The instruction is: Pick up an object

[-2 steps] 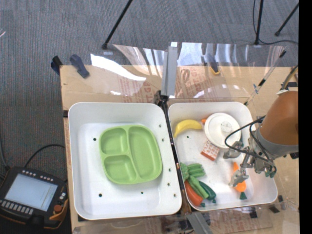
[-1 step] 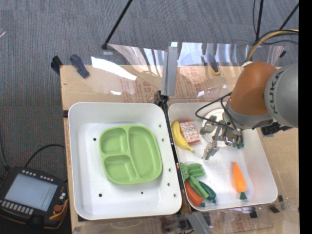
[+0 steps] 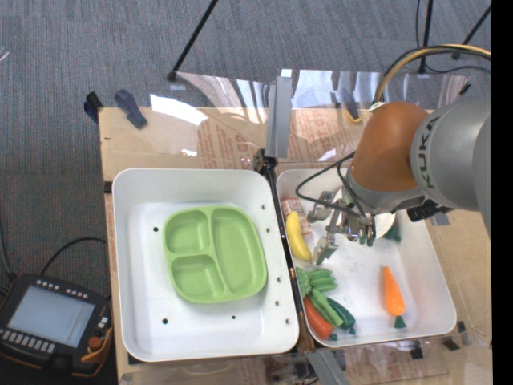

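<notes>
My gripper (image 3: pixel 320 233) hangs over the left half of the right bin (image 3: pixel 437 291), just right of a yellow banana (image 3: pixel 298 237). Its two metal fingers are spread apart and nothing sits between them. One fingertip (image 3: pixel 323 251) points down toward a bunch of green bean pods (image 3: pixel 322 283). An orange carrot (image 3: pixel 393 293) lies at the right of this bin. A red-orange piece (image 3: pixel 317 321) lies at the front, partly under a dark green pod (image 3: pixel 341 313). A white object (image 3: pixel 387 224) with a green bit is mostly hidden under the arm.
The left bin (image 3: pixel 136 215) holds a light green divided plate (image 3: pixel 215 253). The ridge between the bins (image 3: pixel 282 239) runs close to the banana. A small pinkish object (image 3: pixel 292 207) lies at the right bin's back left. A tablet controller (image 3: pixel 50 321) lies off the bench at front left.
</notes>
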